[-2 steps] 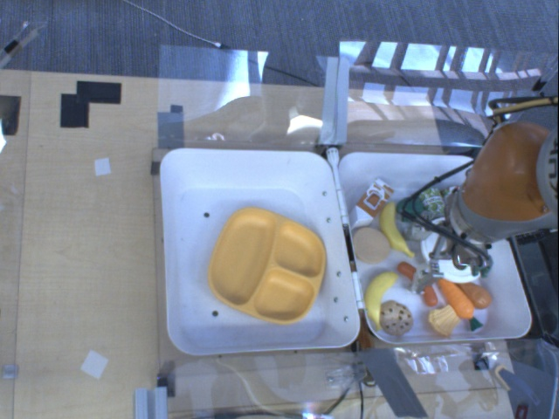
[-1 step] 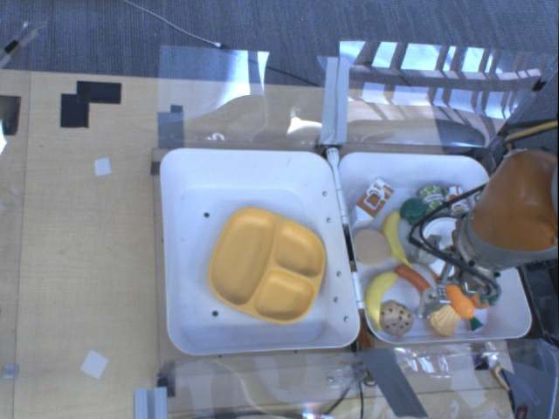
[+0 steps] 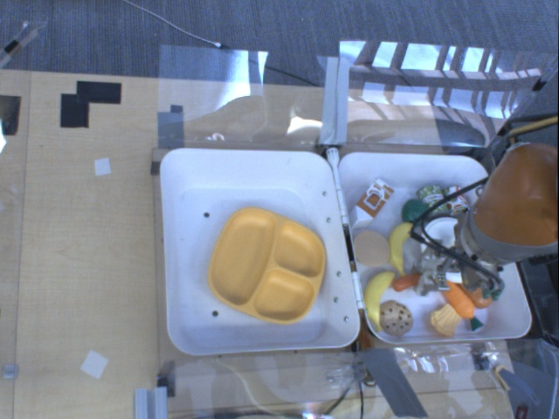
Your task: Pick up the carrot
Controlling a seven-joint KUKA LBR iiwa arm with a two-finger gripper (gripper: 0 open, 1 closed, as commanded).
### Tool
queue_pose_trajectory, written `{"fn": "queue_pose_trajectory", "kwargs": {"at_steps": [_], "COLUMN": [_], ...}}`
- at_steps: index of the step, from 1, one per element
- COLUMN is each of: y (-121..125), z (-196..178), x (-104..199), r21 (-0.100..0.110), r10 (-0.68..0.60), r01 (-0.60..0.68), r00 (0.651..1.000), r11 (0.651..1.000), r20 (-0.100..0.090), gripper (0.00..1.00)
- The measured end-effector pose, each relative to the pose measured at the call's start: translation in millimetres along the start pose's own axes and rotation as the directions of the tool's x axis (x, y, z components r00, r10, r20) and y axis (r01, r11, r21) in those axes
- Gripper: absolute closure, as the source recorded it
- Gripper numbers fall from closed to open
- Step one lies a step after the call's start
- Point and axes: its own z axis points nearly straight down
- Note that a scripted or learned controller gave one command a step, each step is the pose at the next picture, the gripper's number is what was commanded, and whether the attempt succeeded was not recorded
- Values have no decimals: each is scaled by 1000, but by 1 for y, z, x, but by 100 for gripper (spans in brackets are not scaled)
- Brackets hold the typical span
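Note:
The carrot lies in the right bin near its front right corner. It is orange, with a green top pointing toward the front right. My gripper hangs low over the bin just left of and behind the carrot's orange end, among the toy foods. The arm's wrist and its orange band hide the bin's right side. I see nothing clearly held.
A yellow divided plate sits in the left bin. Around the gripper in the right bin lie a banana, a lemon, a cookie, a small orange piece, a brown box and green items.

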Motion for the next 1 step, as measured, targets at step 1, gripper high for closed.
{"fn": "queue_pose_trajectory", "kwargs": {"at_steps": [1], "y": [5], "z": [-66], "x": [13], "r21": [0], "r10": [72], "r01": [-72], "r00": [997], "r11": [997], "r20": [-9], "gripper": [100]}}
